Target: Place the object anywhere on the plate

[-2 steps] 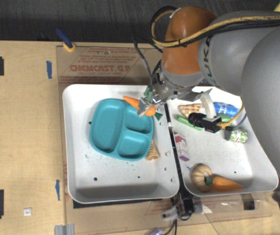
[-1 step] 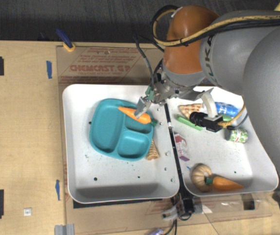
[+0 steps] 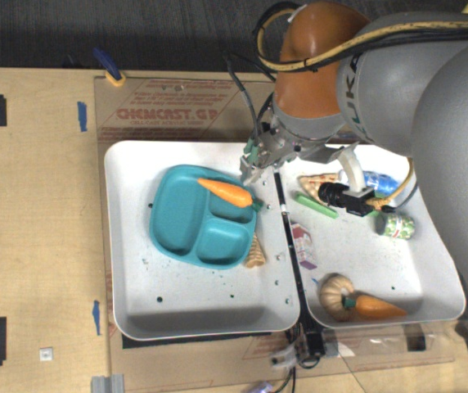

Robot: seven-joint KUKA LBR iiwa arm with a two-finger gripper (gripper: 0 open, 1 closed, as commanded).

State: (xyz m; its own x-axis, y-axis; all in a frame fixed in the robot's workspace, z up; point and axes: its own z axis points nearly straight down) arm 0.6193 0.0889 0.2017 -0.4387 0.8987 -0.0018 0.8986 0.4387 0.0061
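A carrot point(image 3: 225, 191) lies across the upper right edge of the blue plate point(image 3: 186, 219) in the left bin point(image 3: 136, 285), with the gripper point(image 3: 254, 164) just above its green end; its grip cannot be made out. A clean straight lift away seems wisest. The right bin point(image 3: 430, 277) holds another carrot point(image 3: 375, 306), a small gourd point(image 3: 335, 290) and oddments.

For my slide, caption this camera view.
Carrot lies on the teal plate in the left bin, the gripper just above it.

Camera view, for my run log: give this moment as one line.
carrot on blue plate, top edge | gripper just above carrot tip | left bin
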